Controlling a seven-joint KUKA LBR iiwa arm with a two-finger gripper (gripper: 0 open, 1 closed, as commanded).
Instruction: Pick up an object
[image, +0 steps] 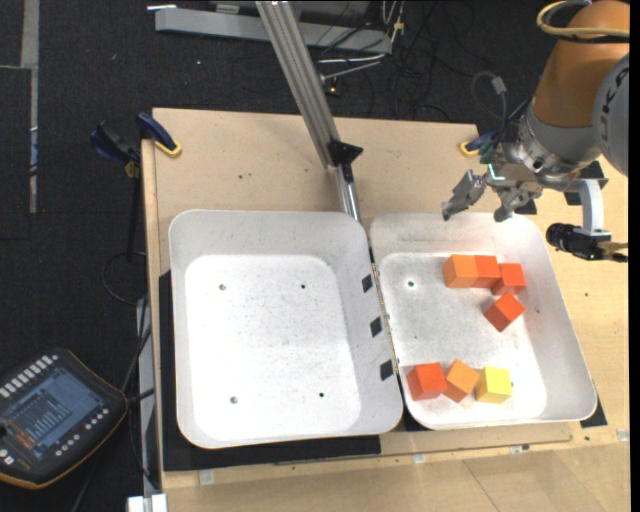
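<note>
My gripper (488, 203) hangs above the far edge of the right bin (560, 330), open, with nothing between its fingers. In that bin lie several blocks. An orange block (471, 270) and a red-orange block (511, 275) sit in a row just in front of the gripper, with a red block (504, 311) tilted below them. Near the bin's front edge sit a red block (427, 380), an orange block (462, 379) and a yellow block (494, 384).
The left bin (200, 300) lies beside the right one. A metal pole (310, 90) slants down to the bench between the bins' far ends. Clamps (155, 135) sit at the bench's far corners. A teach pendant (50, 410) rests at lower left.
</note>
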